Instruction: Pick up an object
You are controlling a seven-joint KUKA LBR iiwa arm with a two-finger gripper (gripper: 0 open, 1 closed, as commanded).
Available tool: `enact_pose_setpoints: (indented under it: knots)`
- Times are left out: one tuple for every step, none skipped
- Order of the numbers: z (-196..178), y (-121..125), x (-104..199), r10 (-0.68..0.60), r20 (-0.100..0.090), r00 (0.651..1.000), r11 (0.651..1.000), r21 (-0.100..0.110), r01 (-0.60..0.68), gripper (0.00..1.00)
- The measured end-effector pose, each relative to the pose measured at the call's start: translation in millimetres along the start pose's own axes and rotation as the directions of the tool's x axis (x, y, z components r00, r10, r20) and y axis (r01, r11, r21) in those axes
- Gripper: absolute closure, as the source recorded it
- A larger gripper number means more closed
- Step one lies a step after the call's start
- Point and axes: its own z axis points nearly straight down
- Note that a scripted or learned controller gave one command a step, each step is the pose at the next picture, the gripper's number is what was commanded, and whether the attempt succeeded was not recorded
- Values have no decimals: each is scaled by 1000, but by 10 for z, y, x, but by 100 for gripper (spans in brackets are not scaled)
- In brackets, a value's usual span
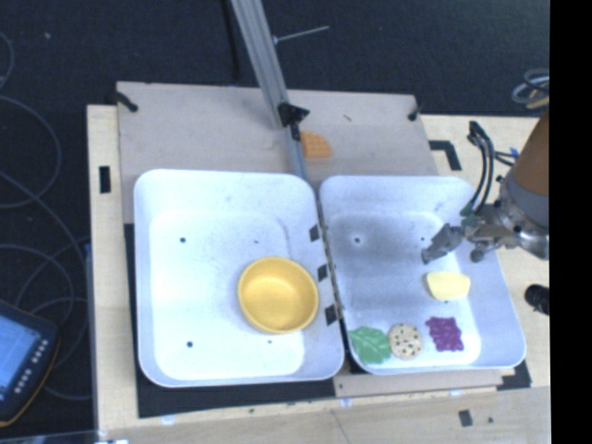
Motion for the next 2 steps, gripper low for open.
enact_pose_setpoints:
  knots:
    - [-1, 0, -2, 1, 0, 1000, 1000, -1, -1, 0]
    - [455, 53, 36, 4, 1, 1000, 1000, 5, -4, 0]
